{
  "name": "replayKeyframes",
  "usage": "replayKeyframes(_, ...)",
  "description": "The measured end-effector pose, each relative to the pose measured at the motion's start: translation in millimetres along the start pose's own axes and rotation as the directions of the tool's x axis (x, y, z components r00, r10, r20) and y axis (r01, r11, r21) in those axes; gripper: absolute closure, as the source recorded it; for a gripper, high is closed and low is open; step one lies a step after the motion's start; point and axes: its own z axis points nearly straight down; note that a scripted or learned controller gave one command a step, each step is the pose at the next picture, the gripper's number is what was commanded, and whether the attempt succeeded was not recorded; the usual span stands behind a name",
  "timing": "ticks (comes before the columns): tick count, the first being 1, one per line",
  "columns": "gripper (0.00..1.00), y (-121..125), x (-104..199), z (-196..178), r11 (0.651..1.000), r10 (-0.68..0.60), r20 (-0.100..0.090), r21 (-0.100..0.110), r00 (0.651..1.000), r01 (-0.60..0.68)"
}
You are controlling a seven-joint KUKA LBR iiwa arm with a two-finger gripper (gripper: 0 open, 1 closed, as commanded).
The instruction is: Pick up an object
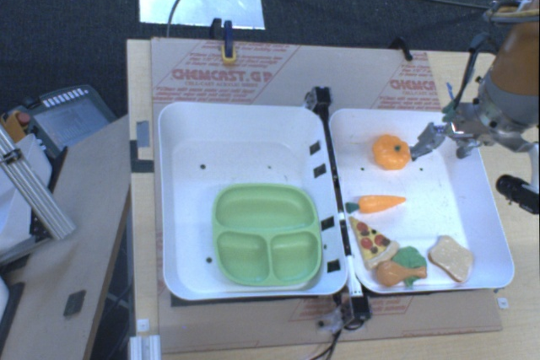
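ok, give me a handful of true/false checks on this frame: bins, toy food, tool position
1. The green three-compartment plastic tray lies in the left white bin. True.
2. The orange toy pumpkin sits in the left bin. False: it is in the right white bin.
3. The tool is over the right bin, close beside the pumpkin. True.
4. The orange toy carrot lies on the green tray. False: it lies on the right bin's floor, below the pumpkin in the view.
5. The toy pizza slice is between the tool's fingers. False: it lies near the right bin's front edge, apart from the tool.
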Motion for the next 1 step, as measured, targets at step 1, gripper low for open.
replayKeyframes(1,0.00,-0.4,-1.4,41.6,1.000,0.000,0.000,0.000,1.000,0.000)
